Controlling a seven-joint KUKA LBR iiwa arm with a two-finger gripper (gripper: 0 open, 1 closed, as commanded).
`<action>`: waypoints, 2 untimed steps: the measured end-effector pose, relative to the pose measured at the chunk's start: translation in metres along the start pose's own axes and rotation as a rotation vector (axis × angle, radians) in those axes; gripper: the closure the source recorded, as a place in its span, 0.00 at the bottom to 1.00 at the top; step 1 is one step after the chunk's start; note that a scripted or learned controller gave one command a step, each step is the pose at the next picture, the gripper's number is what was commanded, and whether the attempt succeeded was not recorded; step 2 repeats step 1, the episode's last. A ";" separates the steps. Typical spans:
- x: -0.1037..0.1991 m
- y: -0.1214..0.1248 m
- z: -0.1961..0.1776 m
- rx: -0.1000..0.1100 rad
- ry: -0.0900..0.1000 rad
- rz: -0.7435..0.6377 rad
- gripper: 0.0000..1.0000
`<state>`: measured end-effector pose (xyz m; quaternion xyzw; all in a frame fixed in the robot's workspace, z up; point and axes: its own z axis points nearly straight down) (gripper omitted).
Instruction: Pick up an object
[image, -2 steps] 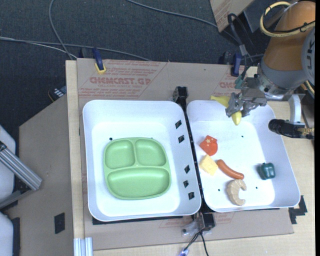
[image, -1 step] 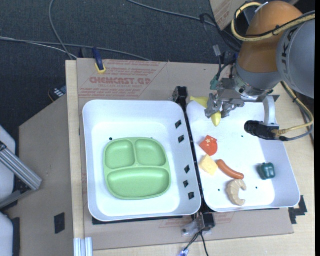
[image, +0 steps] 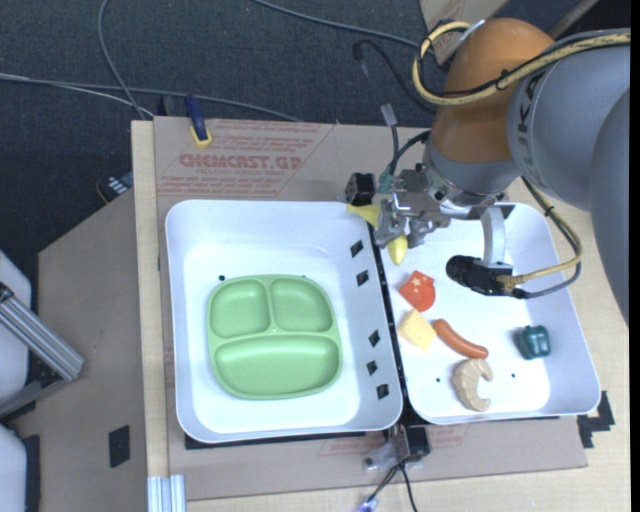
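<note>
My gripper (image: 403, 222) hangs over the upper left corner of the right bin (image: 560, 250), close to the wall between the two bins. A yellow banana-like object (image: 394, 250) lies directly under it, one end poking out at the left and the other below the gripper. The gripper body hides its middle, so a grasp cannot be made out. Further down the right bin lie a red piece (image: 419, 291), a yellow block (image: 418, 330), an orange-red sausage (image: 461, 339), a beige curved piece (image: 472, 384) and a teal object (image: 533, 342).
The left bin (image: 190, 240) holds a green divided plate (image: 274, 335). A black part with a yellow cable (image: 480, 275) hangs from the arm over the right bin. The grey arm with its orange band (image: 490, 80) covers the top right. Cardboard lies behind the bins.
</note>
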<state>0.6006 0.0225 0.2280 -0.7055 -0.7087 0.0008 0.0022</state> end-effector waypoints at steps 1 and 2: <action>0.063 -0.016 0.001 0.000 0.001 -0.002 1.00; 0.063 -0.016 0.001 0.000 0.001 -0.002 1.00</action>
